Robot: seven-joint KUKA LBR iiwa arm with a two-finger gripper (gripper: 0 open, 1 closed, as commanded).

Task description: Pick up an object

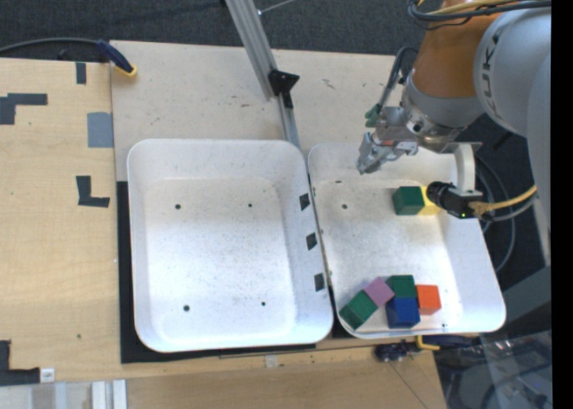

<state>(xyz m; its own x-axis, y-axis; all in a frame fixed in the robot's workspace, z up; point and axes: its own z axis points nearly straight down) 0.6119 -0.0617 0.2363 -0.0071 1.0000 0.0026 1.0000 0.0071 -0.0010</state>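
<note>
Pale wooden counter (54, 219) boards carry two shallow white plastic bins side by side. The left white bin (219, 152) has nothing but specks in it. The right white bin (474, 255) holds all the small blocks. A green cube (408, 200) sits alone near the bin's far right side, touching a small yellow block (431, 205). At the near end, a green block (359, 308), a pale purple block (379, 291), a blue block (403, 311), an orange block (428, 298) and another dark green block (401, 285) are packed together.

The grey arm with the orange band (457, 27) reaches in from the right and bends down over the far end of the right bin. Its claw (371, 159) points down near the bin's far rim, and I cannot tell how it is set. Nothing is seen in it.

I think the claw could come down on bare bin floor, because the lone green cube is off to its side. It might also bump the rim. In the tight bunch, it could push blocks away instead of catching one.
</note>
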